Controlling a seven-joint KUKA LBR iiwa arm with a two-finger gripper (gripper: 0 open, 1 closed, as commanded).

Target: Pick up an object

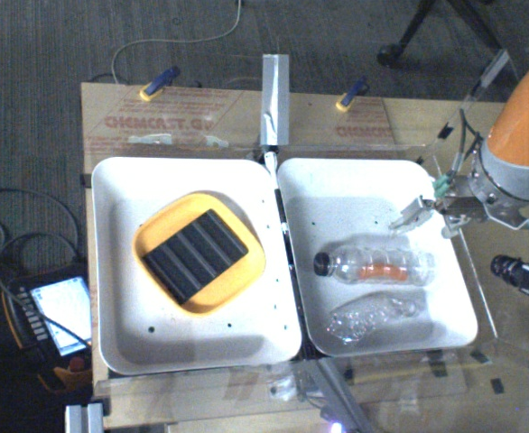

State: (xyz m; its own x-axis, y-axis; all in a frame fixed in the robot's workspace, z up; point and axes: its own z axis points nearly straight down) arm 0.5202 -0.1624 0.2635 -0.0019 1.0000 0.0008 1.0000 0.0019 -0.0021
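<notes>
Dark carpet surrounds the cardboard-topped bench (201, 120); two white bins sit on it side by side. From my station I note the gripper (420, 213) poised over the right bin (355, 183), near its right wall, fingers spread and holding nothing. Below it lies a clear plastic bottle (377, 266) on its side, dark cap leftward: light, smooth, likely slippery (crushable too); I would grip mid-body. A crumpled clear wrapper (373, 318) lies just beside it. The left bin (116, 188) holds a yellow tray with a ribbed black insert (199, 253).
</notes>
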